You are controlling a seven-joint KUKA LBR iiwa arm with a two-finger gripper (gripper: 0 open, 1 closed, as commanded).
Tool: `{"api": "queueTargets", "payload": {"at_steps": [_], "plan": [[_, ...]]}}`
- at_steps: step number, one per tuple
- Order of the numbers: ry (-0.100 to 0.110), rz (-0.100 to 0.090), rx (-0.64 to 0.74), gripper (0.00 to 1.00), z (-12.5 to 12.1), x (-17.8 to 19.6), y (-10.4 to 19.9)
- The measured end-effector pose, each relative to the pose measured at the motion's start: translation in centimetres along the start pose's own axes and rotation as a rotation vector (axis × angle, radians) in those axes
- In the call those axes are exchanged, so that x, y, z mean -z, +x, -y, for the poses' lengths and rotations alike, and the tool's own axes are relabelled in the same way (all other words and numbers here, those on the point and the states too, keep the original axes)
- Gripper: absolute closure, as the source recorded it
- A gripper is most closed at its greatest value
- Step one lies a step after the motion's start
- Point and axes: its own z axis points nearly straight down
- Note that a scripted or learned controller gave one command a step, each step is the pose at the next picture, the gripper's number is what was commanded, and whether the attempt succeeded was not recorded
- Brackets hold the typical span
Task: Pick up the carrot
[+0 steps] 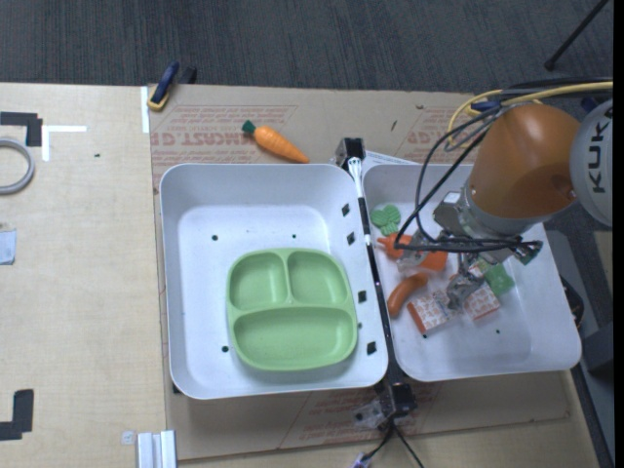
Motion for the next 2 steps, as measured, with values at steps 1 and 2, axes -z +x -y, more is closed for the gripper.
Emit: {"api": "queueTargets", "payload": {"at_steps": [1, 2], "plan": [[0.004, 0.004, -0.004, 1.0, 0.1, 1.1, -0.1], [0.012, 0.008, 0.285, 1.0, -2.6, 0.4, 4.5]]}}
